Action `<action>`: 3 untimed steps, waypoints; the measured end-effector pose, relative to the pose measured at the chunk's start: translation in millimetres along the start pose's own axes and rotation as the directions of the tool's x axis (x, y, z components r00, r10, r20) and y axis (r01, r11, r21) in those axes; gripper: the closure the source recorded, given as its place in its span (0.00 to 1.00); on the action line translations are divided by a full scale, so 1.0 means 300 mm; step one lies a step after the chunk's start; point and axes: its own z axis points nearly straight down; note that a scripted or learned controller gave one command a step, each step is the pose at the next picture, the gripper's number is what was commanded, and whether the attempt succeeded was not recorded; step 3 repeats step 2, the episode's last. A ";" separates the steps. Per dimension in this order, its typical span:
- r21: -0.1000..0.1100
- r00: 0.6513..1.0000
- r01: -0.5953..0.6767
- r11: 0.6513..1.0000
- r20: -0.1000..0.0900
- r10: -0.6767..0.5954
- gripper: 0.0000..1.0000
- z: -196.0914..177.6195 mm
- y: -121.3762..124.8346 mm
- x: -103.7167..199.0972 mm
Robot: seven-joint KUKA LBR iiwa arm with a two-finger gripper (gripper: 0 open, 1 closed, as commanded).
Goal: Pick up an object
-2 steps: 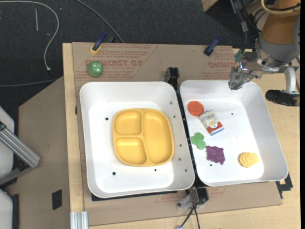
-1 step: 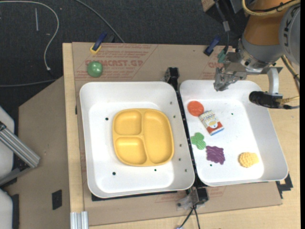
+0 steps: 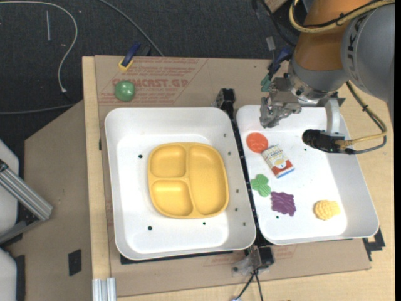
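A green ball (image 3: pixel 124 91) is seen on the cardboard-covered counter (image 3: pixel 163 80), which is surrounded by dark carpet (image 3: pixel 188 17) crossed by cables. A yellow divided plate (image 3: pixel 187 179) is held in the left bin (image 3: pixel 125 168). In the right bin (image 3: pixel 357 187), small toy foods (image 3: pixel 283 202) and a little carton (image 3: pixel 277 160) are scattered below the end effector (image 3: pixel 272 119), whose grip cannot be told.

left bin (image 3: pixel 119 168): divided plate (image 3: pixel 188 179) | right bin (image 3: pixel 357 187): carton (image 3: pixel 277 160), grapes (image 3: pixel 283 202) | ball (image 3: pixel 124 91): behind left bin

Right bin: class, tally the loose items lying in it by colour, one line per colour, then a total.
Orange: 1, round piece
Red and white: 1, small carton
Green: 1, leafy piece
Purple: 1, grape bunch
Yellow: 1, corn piece
Total: 5
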 end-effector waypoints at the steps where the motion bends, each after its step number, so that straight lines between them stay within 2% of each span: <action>1: 0.000 1.000 0.002 1.000 -0.001 -0.002 1.00 0.031 -0.030 0.203; 2: -0.004 1.000 0.001 1.000 0.000 -0.001 1.00 0.026 -0.030 0.358; 3: -0.004 1.000 0.001 1.000 0.000 -0.001 1.00 0.026 -0.030 0.358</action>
